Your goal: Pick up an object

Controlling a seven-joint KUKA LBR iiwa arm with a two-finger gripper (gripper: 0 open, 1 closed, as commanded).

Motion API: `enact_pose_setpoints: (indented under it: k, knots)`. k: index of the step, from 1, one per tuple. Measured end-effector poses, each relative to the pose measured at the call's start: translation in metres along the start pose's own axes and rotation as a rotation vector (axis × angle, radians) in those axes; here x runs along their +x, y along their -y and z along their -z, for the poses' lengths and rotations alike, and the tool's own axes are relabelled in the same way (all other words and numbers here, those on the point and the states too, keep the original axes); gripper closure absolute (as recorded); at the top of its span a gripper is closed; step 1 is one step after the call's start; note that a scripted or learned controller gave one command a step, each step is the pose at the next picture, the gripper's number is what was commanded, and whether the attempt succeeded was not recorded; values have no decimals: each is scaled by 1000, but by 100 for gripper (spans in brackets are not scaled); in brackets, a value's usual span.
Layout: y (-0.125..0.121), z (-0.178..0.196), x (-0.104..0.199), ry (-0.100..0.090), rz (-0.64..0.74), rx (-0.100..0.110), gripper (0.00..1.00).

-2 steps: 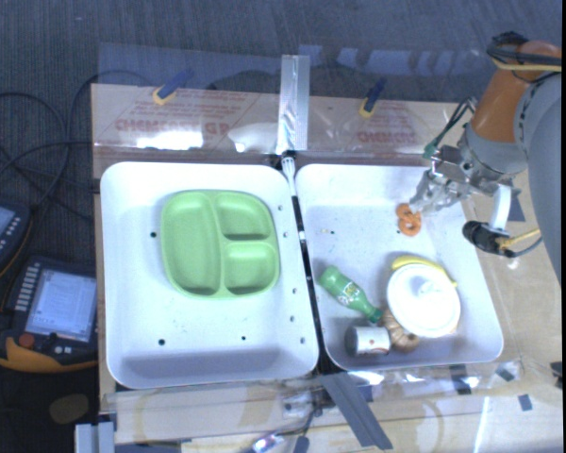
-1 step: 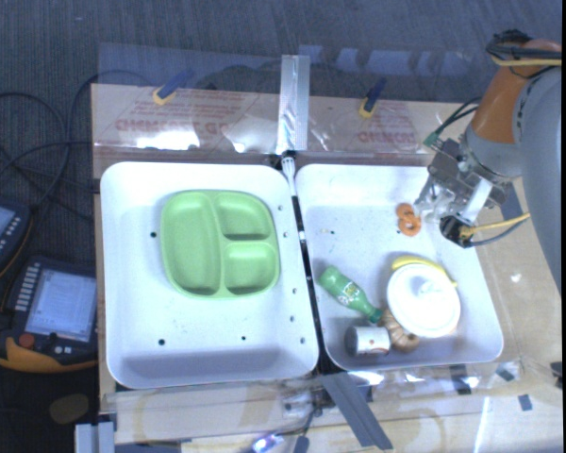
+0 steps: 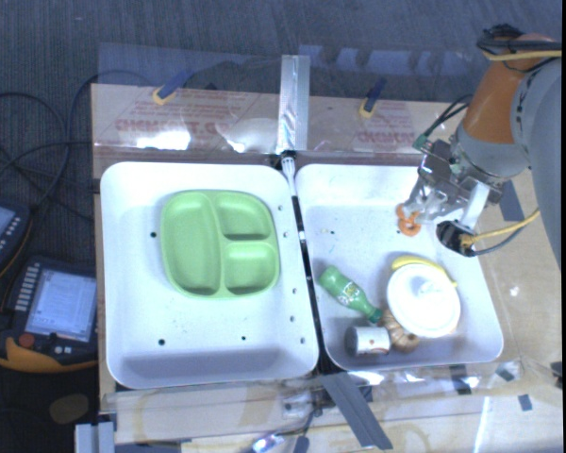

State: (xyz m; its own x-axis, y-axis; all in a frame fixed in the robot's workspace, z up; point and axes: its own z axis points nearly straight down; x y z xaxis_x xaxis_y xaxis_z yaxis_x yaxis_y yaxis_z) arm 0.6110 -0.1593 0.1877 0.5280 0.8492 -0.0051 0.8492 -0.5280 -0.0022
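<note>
Two shallow white bins sit side by side on the bench, seen from the one camera above at a slant; the left bin holds a green divided plate with three compartments, lying flat a little toward the bin's far edge; the right bin holds the smaller things, all gathered in its near half. A green bottle lies on its side near the divider between the bins, its lighter end pointing toward the near right corner; a white round lidded dish sits to its right with a yellow rim showing at its far edge; a grey metal can lies on its side at the near edge of that bin, just beside a brown object that is partly tucked under the white dish.

The arm reaches in over the far right corner of the right bin, its orange band above the wrist; the gripper hangs low over the right bin's far right part, well apart from the bottle and above the white dish in the picture. A small orange object shows right at the tips of the fingers; whether it is caught between them or merely lies beside them I cannot tell, nor whether the fingers are spread or closed. A dark cable loops just beside the gripper.
</note>
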Motion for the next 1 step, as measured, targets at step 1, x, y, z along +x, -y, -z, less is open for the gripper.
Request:
enact_pose_setpoints:
  k: [1]
  knots:
    - [0,0,0,0,0,0,0]
